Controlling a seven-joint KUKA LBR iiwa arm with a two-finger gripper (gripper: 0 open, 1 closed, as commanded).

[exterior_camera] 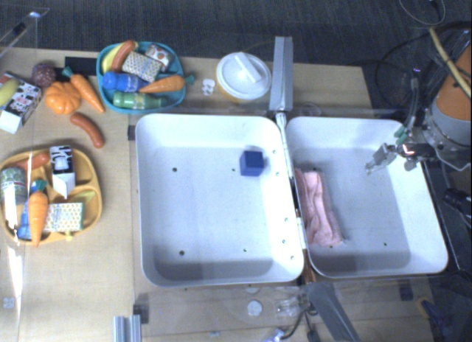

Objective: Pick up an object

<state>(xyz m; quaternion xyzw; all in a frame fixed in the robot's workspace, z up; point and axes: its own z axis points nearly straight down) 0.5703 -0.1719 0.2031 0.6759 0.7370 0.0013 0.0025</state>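
Blue cube [252, 163] (left bin [184, 259])

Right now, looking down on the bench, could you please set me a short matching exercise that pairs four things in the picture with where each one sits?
Things
1. blue cube
2. pink cloth
3. gripper
4. white lidded container

Places
A. on the bench above the bins, beside the blue bowl of toy food
B. along the left wall of the right bin
C. over the upper right part of the right bin
D. on the floor of the left bin, towards its upper right

Pairs: 1-D, 2-B, 3-C, 4-A
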